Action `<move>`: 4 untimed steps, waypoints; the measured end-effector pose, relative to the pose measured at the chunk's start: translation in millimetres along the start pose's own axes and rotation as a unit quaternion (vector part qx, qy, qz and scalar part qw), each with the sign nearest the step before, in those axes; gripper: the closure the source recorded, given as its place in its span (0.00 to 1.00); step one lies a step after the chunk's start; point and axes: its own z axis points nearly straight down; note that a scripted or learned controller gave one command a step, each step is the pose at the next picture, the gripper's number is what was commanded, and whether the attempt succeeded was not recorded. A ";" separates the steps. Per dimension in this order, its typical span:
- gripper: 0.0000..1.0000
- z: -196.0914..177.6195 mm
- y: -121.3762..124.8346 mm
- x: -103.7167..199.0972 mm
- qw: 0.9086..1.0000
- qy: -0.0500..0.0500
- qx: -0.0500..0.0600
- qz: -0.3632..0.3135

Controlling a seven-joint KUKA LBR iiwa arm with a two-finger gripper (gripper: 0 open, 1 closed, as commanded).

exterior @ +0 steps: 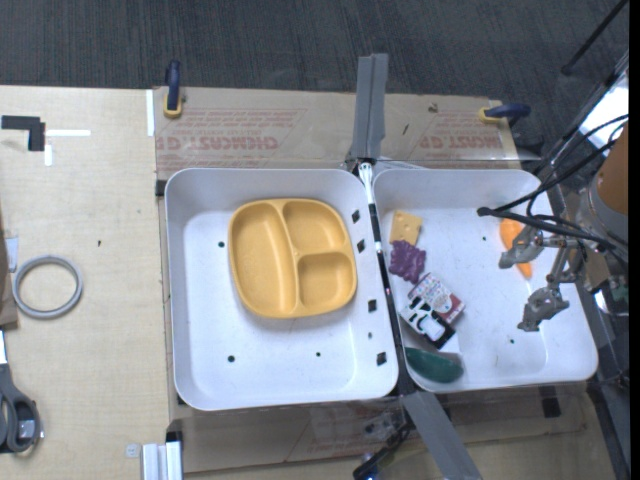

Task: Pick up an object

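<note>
Tool: the metal two-finger tool [541, 306] hangs over the right side of the right white bin [480, 190], close to that bin's right wall and near its front right corner; whether its fingers are apart or together, I cannot tell, the view is too small and cluttered with cables.
Arm: grey arm with an orange band [612, 183] comes in from the desk's right edge, black cables looping across it.
Orange piece: a small orange object [511, 233] lies in the right bin just beside the tool's upper part, toward the bin's right rear; nothing is visible between the fingers.
Left-wall cluster: along the right bin's left wall, from rear to front, sit a yellow wedge-shaped block [405, 228], a crinkled purple object [407, 260], a flat packet printed in white, red and black [432, 308] and a dark green rounded object [437, 366] at the front left corner.
Spacing: the packet and the green object are nearly touching; the whole cluster is well apart from the tool.
Left bin: the left white bin [200, 368] carries a yellow three-compartment plastic plate [292, 257], set toward the rear centre.
Desk: the pale wooden desk [90, 218] holds a grey ring [44, 286] near its left edge and scissors [18, 418] at the front left corner.
</note>
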 end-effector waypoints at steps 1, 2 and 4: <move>0.00 112.4 -21.6 -19.9 0.981 0.001 0.000 0.196; 1.00 103.1 -21.1 -21.2 0.981 0.000 0.001 0.194; 1.00 94.1 -20.8 -22.4 0.981 -0.001 0.002 0.193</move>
